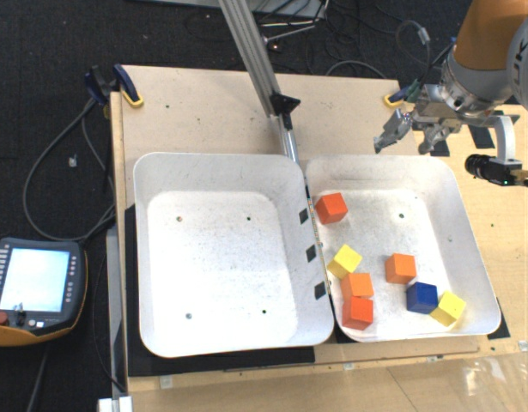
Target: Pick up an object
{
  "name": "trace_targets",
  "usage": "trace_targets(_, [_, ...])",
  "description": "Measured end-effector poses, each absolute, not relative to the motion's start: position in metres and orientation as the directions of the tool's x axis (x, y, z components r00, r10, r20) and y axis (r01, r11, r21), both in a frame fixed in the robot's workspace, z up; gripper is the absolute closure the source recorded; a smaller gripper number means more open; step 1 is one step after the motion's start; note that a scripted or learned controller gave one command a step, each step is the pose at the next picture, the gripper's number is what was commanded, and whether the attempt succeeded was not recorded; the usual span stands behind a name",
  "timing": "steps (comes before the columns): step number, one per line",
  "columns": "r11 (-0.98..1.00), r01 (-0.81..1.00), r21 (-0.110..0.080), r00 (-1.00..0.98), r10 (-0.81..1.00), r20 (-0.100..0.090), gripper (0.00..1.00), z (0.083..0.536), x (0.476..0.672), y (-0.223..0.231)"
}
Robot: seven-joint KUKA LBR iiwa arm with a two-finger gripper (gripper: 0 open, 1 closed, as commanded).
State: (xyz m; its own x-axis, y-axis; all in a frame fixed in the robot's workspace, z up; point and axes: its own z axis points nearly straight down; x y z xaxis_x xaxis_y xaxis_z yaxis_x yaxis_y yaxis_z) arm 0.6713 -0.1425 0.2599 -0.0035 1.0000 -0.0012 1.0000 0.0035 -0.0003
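This is a robotics lab or test cell, not a home or shop. A plain board worktop (212, 114) is held down at its far corners by yellow-jawed clamps (126, 88) and carries two shallow white bins (152, 174) set side by side. A teach pendant (33, 290) with a lit screen lies on the dark floor at the left, its cable (53, 170) looping toward the worktop. Metal rails (246, 37) and loose wiring (358, 63) sit behind, and the industrial arm (495, 33) reaches in from the right.
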Motion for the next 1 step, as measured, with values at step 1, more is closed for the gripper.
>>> trace_targets(1, [-0.004,1.000,-0.010,0.004,1.000,0.001,0.00,0.1110,0.6024,-0.1666])
